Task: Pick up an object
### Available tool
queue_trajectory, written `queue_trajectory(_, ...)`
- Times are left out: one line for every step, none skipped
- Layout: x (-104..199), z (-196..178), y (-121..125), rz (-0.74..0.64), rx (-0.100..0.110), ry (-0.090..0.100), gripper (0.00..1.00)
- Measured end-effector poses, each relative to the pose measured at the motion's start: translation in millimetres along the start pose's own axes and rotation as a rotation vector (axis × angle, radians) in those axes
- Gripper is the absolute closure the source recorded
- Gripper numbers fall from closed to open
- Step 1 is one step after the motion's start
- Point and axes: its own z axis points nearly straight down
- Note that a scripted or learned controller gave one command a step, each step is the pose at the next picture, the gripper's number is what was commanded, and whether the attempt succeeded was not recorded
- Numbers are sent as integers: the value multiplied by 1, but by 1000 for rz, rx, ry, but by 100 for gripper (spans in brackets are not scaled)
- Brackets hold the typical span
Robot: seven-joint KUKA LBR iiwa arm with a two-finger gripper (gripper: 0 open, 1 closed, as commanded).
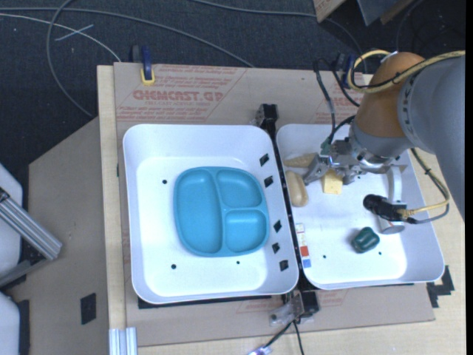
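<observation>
The gripper (334, 170) hangs low in the right bin (414, 261), its opening impossible to judge. A yellow block (333, 186) sits just below it, beside a tan piece (297, 188); the arm (414, 102) hides the bin's far side.

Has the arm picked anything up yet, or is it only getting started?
Done: the gripper is down inside the right bin. In hand: it sits right at a small yellow block, though no grasp is visible. Left: closing on something and lifting it; the tan piece and green object lie on the bin floor.
</observation>
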Motion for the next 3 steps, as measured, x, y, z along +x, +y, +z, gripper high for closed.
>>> queue_trajectory(0,-14,2,0,-6,0,100)
queue_trajectory(-1,-59,-1,0,-11,-2,100)
queue_trajectory(-8,-106,1,0,-12,-2,100)
